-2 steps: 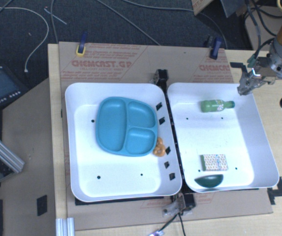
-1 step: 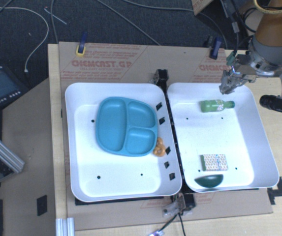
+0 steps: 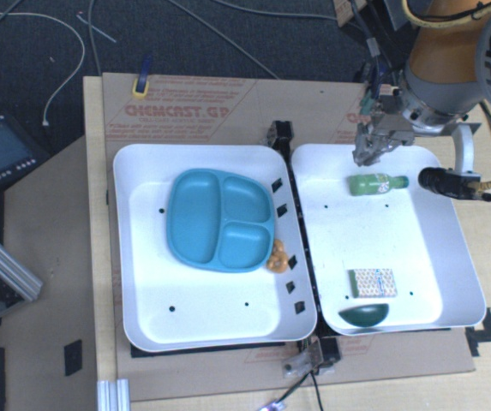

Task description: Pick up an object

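Gripper hangs over far end of right bin, just above left end of green bottle lying on its side; cannot tell its state. Patterned packet and dark green bowl sit at near edge. Left bin holds blue divided plate, small orange item touching its right side.

Grey arm, orange band, black cables, metallic hand
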`<state>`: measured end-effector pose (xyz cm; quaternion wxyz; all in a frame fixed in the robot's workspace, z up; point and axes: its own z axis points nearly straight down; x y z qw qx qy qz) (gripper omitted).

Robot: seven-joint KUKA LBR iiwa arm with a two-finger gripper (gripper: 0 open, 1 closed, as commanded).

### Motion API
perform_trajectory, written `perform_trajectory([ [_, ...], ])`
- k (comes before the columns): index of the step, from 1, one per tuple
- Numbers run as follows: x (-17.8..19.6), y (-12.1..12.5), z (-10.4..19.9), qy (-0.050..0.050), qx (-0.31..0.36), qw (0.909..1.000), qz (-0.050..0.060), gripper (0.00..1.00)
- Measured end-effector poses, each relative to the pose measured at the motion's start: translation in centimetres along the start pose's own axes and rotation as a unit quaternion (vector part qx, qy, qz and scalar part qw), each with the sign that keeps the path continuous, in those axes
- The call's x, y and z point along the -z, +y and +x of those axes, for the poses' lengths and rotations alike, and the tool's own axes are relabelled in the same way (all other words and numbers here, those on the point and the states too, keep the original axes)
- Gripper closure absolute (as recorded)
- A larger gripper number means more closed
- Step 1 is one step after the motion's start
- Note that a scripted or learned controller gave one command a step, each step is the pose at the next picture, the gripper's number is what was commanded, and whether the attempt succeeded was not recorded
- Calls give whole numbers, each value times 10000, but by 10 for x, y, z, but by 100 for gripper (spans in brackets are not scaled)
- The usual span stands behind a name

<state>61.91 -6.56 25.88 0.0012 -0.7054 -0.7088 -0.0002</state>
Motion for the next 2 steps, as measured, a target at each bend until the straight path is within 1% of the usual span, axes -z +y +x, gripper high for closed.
perform_trajectory([
  [1, 0, 1, 57, 4, 7, 10000, 2, 100],
  [2, -24, 5, 110, 3, 3, 10000, 17, 100],
])
